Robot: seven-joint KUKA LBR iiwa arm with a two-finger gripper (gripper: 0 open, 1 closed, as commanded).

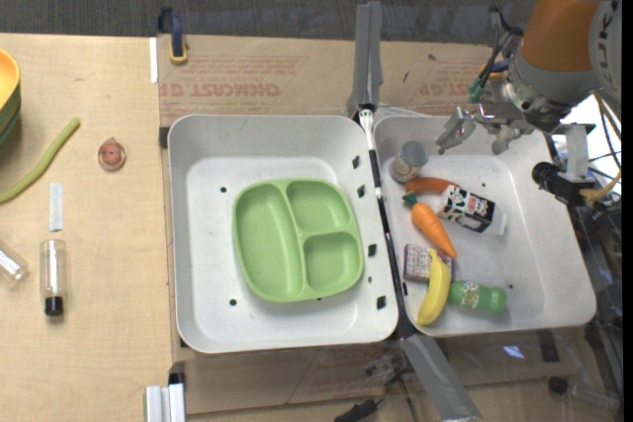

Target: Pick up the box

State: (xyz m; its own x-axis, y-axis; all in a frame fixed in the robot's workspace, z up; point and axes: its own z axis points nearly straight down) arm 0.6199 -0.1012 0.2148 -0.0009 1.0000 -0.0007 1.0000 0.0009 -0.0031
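Two shallow white plastic bins sit side by side on the bench. The left bin [193,242] holds a light green plastic tray [297,238] with three compartments, lying flat near the middle of the bin floor.

The right bin [554,262] holds a loose cluster of small things along its left half. Near the upper left corner lies a small grey round piece [412,153] with a brownish item just beside it. Below that, a slim orange carrot [427,184] lies roughly level, and a second, thicker orange carrot [432,227] slants down to the right. The box, a small white carton with black patches [468,209], lies on its side just right of the two carrots, touching or nearly touching the slim one. Lower down, a small pink and yellow packet [419,262] lies against the bin's left wall, a yellow banana [434,290] curves beside it, and a green bottle with a white label [479,297] lies on its side at the banana's right.

The grey arm with its orange band [569,5] reaches in from the upper right. Its two-finger gripper [485,128] hangs over the upper part of the right bin, above and apart from the carton, its fingers spread and pinching nothing.
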